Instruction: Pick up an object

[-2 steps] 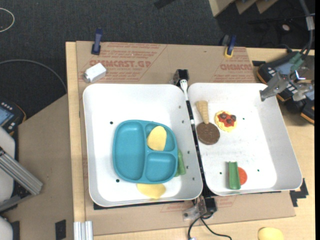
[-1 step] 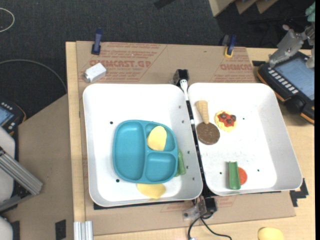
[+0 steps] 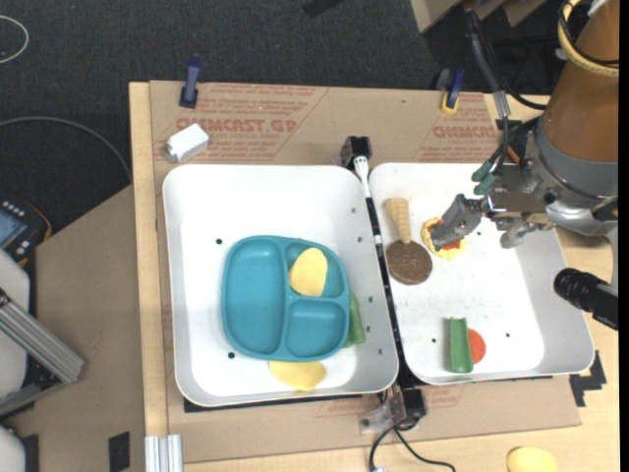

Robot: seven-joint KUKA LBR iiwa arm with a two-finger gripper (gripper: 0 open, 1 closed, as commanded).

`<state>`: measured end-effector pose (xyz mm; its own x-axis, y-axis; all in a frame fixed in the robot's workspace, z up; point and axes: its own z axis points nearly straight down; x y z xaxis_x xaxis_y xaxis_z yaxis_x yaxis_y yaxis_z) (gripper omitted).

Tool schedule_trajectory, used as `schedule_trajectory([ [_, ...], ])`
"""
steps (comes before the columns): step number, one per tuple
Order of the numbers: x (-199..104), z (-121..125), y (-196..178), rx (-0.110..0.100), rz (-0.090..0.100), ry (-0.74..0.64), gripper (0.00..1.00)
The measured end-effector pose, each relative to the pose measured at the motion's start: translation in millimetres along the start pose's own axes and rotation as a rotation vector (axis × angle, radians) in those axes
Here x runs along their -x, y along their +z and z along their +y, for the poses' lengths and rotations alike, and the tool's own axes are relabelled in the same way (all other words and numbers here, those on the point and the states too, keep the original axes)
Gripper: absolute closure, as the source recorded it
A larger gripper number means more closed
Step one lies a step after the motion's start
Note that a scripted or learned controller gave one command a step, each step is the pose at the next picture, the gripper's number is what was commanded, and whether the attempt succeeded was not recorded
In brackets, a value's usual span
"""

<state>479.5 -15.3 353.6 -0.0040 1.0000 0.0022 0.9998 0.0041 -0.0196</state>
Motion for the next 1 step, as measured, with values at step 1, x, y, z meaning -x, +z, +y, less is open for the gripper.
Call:
schedule_trajectory([
  [1, 3.1, 3.5, -19.0, 0.023, -0.003, 0.004, 1.00],
])
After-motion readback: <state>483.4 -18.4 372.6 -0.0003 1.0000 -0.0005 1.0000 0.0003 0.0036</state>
